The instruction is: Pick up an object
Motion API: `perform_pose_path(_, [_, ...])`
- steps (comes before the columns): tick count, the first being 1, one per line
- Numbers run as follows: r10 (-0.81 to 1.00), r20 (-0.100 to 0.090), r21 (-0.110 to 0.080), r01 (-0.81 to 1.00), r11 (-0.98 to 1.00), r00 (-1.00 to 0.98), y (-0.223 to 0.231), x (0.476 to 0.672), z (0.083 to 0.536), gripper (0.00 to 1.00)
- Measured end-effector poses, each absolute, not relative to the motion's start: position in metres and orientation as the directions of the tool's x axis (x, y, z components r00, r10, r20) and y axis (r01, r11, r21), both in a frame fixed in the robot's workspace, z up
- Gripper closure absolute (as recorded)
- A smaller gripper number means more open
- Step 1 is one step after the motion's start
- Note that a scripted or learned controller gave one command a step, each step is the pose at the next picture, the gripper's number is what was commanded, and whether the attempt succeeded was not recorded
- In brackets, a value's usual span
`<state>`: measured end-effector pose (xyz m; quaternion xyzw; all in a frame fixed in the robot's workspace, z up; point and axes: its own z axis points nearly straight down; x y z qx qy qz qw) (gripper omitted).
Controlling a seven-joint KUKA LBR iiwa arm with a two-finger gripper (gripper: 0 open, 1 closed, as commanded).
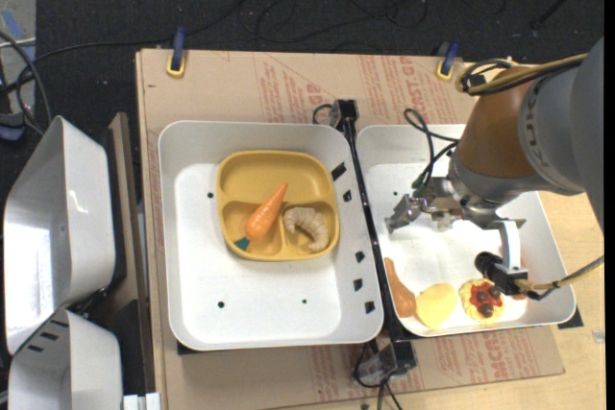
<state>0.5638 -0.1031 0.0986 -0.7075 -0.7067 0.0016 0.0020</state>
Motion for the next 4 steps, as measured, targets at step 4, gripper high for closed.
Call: perform_pose_path(4, [1.000, -0.001, 0.005, 1.000, 0.003, -0.003, -0.103, 0.588, 0.256, 1.00])
